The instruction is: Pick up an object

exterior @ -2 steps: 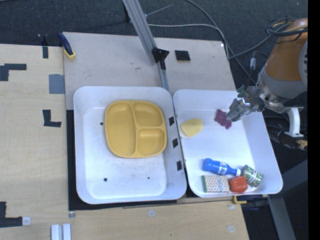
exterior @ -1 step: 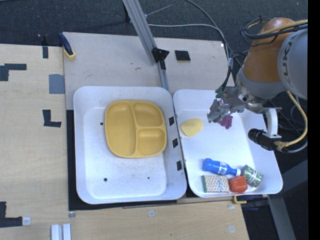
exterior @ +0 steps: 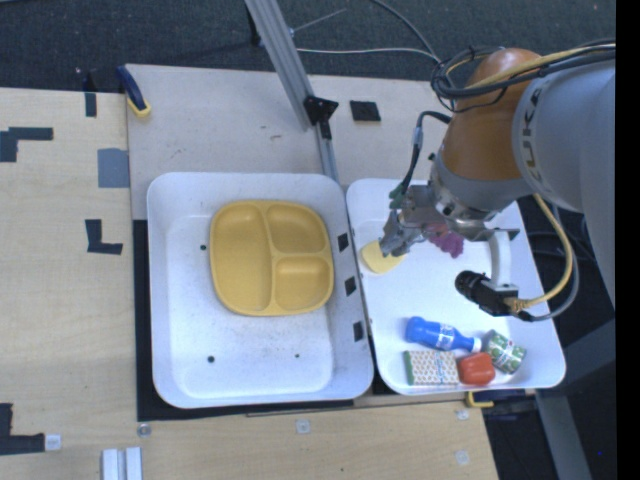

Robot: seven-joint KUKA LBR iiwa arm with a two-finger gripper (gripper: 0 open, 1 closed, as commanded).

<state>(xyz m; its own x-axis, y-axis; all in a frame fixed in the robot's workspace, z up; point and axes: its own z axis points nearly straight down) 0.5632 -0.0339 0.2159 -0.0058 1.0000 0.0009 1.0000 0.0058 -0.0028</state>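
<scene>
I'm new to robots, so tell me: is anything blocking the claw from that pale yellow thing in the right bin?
Nothing visible does. The gripper hangs right over the pale yellow piece at the right bin's left side. The bottle and other items lie nearer the front.

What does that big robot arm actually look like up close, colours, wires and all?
The arm is a thick, rounded grey tube with a glossy orange band above the wrist. Thin black cables loop over the top of it, and a yellowish cable curves down its side. Dark lettering shows on the grey shell. The gripper at its end is small, metallic and grey.
</scene>
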